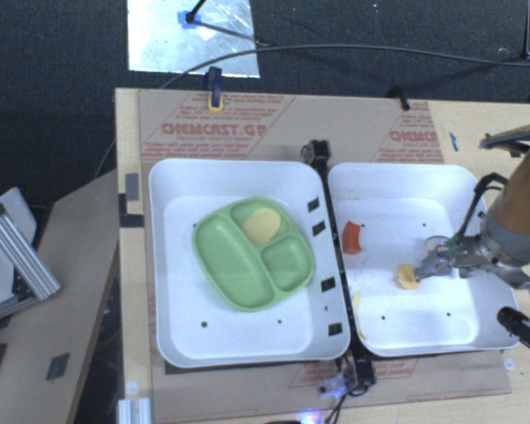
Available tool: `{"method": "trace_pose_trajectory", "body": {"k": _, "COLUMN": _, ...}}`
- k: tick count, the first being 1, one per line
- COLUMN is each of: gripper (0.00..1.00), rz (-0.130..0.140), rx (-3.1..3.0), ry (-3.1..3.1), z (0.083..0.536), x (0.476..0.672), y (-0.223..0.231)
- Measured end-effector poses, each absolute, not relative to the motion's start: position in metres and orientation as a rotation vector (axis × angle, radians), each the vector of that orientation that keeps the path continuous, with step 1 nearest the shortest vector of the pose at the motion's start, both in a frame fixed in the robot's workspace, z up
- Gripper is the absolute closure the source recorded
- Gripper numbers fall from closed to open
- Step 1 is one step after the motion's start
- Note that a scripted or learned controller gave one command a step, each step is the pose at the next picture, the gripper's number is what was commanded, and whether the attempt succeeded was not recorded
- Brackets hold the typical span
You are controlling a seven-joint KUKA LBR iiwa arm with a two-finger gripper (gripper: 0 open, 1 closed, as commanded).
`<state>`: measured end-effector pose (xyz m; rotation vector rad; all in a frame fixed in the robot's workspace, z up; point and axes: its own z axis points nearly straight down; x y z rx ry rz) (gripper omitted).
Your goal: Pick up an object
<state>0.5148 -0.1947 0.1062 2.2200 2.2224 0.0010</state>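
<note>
**Mia:** Where is the gripper (427,267)?

**Sam:** From the camera above, it is down low in the right bin (380,325), reaching in from the right. Its tip is just beside the yellow piece (408,277), on that piece's right. I think it is low because it wants to grab that one.

**Mia:** Does it have it?

**Sam:** I cannot tell — the tip is too small and blurry to see if it is wide or pinched, and I see nothing held in it.

**Mia:** What else is near the yellow piece?

**Sam:** A red piece (351,237) sits up and to the left of it, near the wall between the bins. They are apart, so there is room to lift.

**Mia:** And further left?

**Sam:** The left bin (177,325) holds a green tray (247,272) with a round yellow thing (262,225) in its top pocket — well away from the yellow piece.
</note>
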Motion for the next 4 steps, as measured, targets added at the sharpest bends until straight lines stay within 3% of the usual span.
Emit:
{"method": "trace_pose_trajectory", "body": {"k": 1, "gripper": 1.0, "rz": 0.001, "rx": 2.218, "ry": 2.22, "z": 0.118, "x": 0.515, "y": -0.195}}
{"method": "trace_pose_trajectory", "body": {"k": 3, "gripper": 1.0, "rz": 0.003, "rx": 2.214, "ry": 2.224, "z": 0.208, "x": 0.518, "y": -0.191}}
{"method": "trace_pose_trajectory", "body": {"k": 4, "gripper": 1.0, "rz": 0.003, "rx": 2.211, "ry": 2.229, "z": 0.218, "x": 0.539, "y": -0.136}}
